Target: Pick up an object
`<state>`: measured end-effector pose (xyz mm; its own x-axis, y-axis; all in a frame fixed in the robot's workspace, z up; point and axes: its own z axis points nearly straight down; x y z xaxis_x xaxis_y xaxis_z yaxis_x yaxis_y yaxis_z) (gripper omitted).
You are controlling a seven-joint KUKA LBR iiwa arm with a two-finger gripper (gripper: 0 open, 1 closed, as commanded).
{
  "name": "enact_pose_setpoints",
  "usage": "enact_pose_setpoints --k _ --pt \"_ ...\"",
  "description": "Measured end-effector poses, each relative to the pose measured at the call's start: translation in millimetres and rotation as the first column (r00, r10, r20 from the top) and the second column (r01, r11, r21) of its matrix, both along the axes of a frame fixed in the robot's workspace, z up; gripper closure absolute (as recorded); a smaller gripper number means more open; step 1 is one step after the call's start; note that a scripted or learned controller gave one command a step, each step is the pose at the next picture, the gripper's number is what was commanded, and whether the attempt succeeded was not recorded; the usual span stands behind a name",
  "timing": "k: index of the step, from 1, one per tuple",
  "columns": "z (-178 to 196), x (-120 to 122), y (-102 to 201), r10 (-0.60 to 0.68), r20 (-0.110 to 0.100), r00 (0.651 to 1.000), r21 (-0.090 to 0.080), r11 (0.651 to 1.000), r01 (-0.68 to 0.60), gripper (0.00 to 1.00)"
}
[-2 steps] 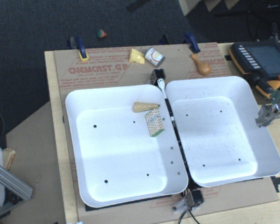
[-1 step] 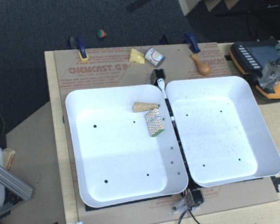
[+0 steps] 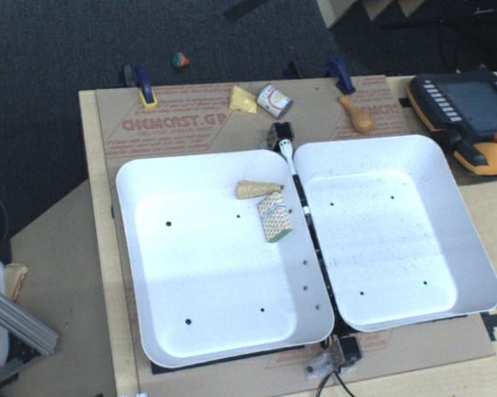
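Two objs sat at 1 o'clock in the left bin: a tan cone-like piece, and touching it, a patterned packet. Packet looked light, soft; I'd pinch across its narrow width. Gripper state: couldn't tell.

Red print runs across the brown board lying under the two white bins: just behind the left bin it reads "CHEMCAST", followed by letters that look like "G P". Smaller red lines sit under it, too fine to read. More red print shows behind the right bin, blurred beyond reading. The small patterned packet in the left bin carries no legible text.
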<state>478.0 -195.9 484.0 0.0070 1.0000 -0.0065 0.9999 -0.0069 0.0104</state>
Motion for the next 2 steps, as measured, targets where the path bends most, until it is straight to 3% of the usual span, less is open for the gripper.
enact_pose_setpoints --k 1,2 --pt "-142 59 83 0.016 -0.024 1.0 0.012 1.0 -0.016 1.0" --pt "-264 30 151 0.013 -0.026 1.0 0.012 1.0 -0.013 1.0"
